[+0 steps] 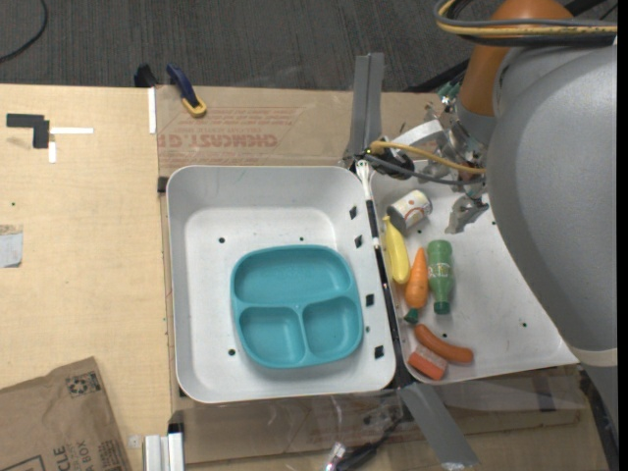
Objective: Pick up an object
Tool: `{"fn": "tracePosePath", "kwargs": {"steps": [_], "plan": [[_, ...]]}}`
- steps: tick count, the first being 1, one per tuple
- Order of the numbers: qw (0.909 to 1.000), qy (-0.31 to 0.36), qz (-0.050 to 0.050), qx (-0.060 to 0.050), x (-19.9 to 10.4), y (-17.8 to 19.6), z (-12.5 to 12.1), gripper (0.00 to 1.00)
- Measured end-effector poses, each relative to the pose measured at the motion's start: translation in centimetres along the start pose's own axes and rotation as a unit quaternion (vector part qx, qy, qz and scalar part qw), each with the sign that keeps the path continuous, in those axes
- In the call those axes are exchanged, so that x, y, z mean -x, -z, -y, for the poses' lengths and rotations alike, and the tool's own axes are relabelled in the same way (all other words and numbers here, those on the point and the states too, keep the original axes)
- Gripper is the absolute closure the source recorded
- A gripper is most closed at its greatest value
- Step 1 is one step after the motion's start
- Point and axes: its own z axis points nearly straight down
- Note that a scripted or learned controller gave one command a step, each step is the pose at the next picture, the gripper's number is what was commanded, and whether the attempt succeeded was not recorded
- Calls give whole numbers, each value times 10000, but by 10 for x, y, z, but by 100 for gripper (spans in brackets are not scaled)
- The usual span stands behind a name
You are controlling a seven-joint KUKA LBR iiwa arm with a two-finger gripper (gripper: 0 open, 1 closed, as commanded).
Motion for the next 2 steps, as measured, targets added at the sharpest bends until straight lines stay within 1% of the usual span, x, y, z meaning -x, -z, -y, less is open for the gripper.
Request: {"fn": "tracePosePath", "kwargs": {"steps": [1,2], "plan": [[10000,27,9,-2,62,0,15,0],[9999,-106,-2,2,-2,-1,9,0]]}}
